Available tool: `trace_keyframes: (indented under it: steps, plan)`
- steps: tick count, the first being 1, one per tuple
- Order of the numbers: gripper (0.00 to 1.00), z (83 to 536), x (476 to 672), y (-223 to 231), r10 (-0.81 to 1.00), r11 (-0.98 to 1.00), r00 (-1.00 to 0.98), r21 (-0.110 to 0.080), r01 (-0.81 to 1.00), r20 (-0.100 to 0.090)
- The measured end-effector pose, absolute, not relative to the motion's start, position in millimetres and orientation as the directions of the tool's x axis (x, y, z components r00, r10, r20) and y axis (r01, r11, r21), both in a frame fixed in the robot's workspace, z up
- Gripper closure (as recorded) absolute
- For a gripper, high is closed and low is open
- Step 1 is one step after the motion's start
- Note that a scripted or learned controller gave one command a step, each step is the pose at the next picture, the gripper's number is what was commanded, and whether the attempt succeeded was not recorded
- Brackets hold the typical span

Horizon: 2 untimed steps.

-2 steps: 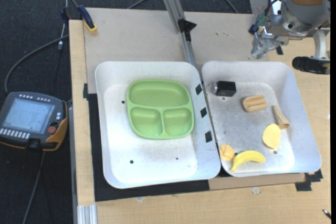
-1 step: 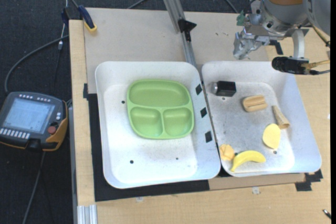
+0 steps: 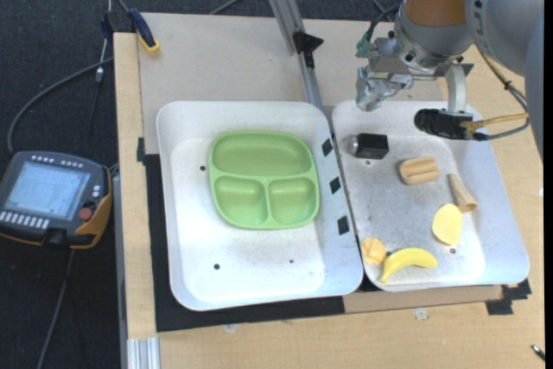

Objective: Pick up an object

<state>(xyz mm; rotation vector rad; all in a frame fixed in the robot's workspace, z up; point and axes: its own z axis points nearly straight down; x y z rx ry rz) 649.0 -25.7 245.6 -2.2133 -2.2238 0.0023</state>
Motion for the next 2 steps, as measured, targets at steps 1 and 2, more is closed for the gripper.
trace_keyframes:
  steps: [1,2]
  plan:
    - [1.0,229.0,640.6,25.1,1.0,0.004,-0.004,-0.003,1.0,0.001]
    - [1.0,234.7,634.5,70.9,1.0,0.005,-0.005,-0.001,1.0,0.002]
